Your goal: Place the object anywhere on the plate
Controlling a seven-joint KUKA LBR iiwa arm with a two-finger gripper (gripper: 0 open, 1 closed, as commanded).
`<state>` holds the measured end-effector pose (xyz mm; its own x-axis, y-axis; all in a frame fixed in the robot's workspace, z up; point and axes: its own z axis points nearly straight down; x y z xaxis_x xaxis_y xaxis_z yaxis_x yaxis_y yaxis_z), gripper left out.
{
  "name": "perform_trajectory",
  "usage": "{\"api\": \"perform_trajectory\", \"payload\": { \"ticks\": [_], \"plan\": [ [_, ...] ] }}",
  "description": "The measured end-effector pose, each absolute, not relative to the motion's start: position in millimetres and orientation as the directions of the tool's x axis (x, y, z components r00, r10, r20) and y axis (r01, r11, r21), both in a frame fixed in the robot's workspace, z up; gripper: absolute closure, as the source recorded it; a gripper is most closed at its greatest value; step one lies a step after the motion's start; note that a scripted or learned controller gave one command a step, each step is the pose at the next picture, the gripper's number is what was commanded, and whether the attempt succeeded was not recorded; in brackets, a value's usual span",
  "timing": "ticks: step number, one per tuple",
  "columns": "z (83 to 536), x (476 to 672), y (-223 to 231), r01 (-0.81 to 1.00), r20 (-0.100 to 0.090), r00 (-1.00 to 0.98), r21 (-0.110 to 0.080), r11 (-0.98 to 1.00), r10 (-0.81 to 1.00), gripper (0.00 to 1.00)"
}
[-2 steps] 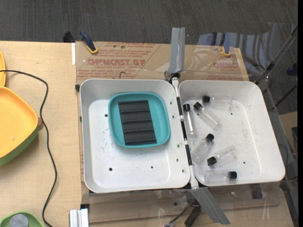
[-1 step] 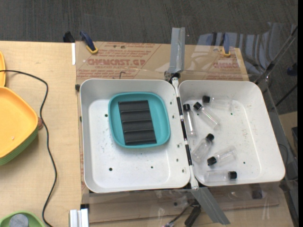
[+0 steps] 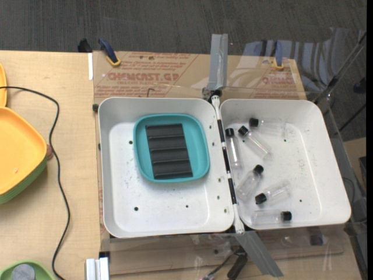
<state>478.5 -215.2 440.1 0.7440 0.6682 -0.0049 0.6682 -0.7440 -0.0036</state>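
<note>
A teal square plate (image 3: 199,147) lies in the left white bin (image 3: 116,174), toward its back half. A black ribbed slab (image 3: 168,151) rests on the middle of the plate. In the right white bin (image 3: 326,174) lie several clear plastic vials with black caps: one (image 3: 232,147) along the left wall, one (image 3: 254,142) nearer the back, one (image 3: 252,179) in the middle, one (image 3: 271,194) further front, and one (image 3: 274,217) by the front wall.
Yellow and green dishes (image 3: 17,156) are stacked at the bench's left edge, with a black cable (image 3: 58,174) running past them. A cardboard sheet (image 3: 175,74) with clamps lies behind the bins. A grey upright post (image 3: 218,63) stands behind the seam between the bins.
</note>
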Motion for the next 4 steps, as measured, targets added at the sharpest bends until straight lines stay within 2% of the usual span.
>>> {"api": "perform_trajectory", "payload": {
  "ticks": [1,2,3,4],
  "plan": [
    [440.4,478.2,-217.3,0.556,-0.004,0.831,-0.002,-0.831,0.556,0.00],
    [439.8,486.9,-222.4,0.447,-0.005,0.895,-0.002,-0.895,0.447,0.00],
    [440.0,479.8,-222.3,0.319,-0.006,0.948,-0.002,-0.948,0.319,0.00],
    [440.0,484.7,-222.2,0.203,-0.005,0.979,-0.001,-0.979,0.203,0.00]
  ]
}}
